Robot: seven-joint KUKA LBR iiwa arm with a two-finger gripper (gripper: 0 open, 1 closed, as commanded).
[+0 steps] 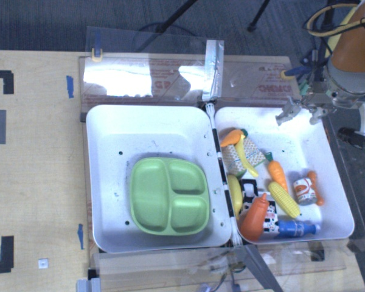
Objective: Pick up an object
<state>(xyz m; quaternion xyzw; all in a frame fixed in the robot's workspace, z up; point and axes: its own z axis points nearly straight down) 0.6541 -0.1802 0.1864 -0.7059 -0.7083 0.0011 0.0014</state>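
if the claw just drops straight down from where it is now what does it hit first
Probably bare floor of the right bin near its far edge. The claw hangs above that clear patch, and the carrot and the other toys lie nearer the camera. Depth is uncertain.

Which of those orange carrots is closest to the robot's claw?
The carrot at the bin's top left corner, beside the divider; the other carrot lies lower, mid-bin.

Right bin (328, 157): toys crowd its 6 to 9 o'clock part, namely a carrot (277, 174), corn cob (284, 199), can (303, 190), blue marker (296, 228), red bottle (253, 218) and bananas (235, 193) along the dividing wall; bare floor remains toward 12 to 2 o'clock, below the end effector (301, 113). Left bin (109, 132): a green divided plate (169, 194) fills the 6 o'clock half, leaving open floor at 12 o'clock. A clear upright panel (152, 66) bounds the tabletop behind both bins.
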